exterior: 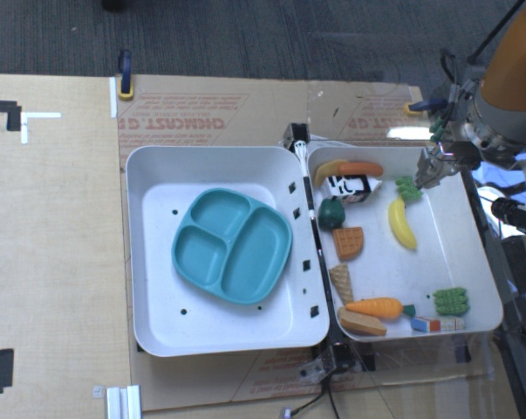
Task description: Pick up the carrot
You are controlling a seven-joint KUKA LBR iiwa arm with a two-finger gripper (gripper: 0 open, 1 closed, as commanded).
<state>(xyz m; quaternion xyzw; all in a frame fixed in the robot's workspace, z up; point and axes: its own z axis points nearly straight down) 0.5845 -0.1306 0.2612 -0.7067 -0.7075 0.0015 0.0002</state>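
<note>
Mirrored "CHEMCAST GP" on cardboard sheet [184, 116]

i see two white bins: the left bin [149, 260] has a teal divided plate [232, 245], the right bin [472, 260] has the colourful bits. the carrot [376, 306] is orange with a green stub end, beside a tan bread slice [361, 324]. the banana [402, 224] is yellow, the waffle [349, 243] orange-brown, the hot dog [348, 169] red in a yellow bun. a green knobbly piece [451, 300] (can't tell what it is) and a black-and-white carton [348, 186]. the arm [511, 59] shows orange
</note>
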